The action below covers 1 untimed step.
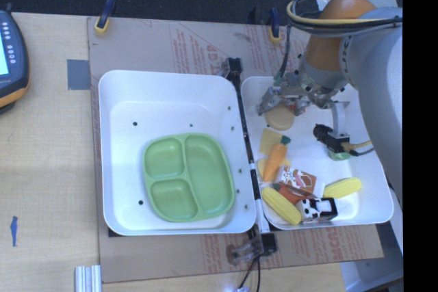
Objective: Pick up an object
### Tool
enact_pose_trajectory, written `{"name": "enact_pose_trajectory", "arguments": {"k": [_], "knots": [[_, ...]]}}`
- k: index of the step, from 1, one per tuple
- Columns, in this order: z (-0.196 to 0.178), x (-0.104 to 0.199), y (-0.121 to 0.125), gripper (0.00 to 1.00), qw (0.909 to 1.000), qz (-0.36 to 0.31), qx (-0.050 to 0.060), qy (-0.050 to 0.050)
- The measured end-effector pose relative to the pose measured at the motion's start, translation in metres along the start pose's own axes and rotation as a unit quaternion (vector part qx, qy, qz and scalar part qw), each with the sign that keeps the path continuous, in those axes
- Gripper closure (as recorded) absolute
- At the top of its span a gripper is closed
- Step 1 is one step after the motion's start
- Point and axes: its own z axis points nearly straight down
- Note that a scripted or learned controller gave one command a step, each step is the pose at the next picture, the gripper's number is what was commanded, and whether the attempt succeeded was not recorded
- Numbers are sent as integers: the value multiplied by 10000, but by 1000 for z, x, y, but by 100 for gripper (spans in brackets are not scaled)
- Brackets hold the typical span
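Gripper (286, 104) over tan round (280, 120); packet (299, 180) print perhaps illegible.

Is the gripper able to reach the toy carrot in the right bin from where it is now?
Probably yes. The gripper hangs over the right bin, and the carrot lies just in front of it, uncovered on top, with the corn cob touching only its near end.

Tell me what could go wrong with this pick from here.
The claw hangs over the far end of the right bin, just above a round tan piece beside the bin wall; it might hit the wall. The toys are crowded: the carrot touches a yellow block, so a grab could catch or shove both.
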Motion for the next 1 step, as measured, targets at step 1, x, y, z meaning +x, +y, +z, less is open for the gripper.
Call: {"name": "enact_pose_trajectory", "arguments": {"k": [1], "knots": [[2,-2,-106,0,10000,14,62,10]]}}
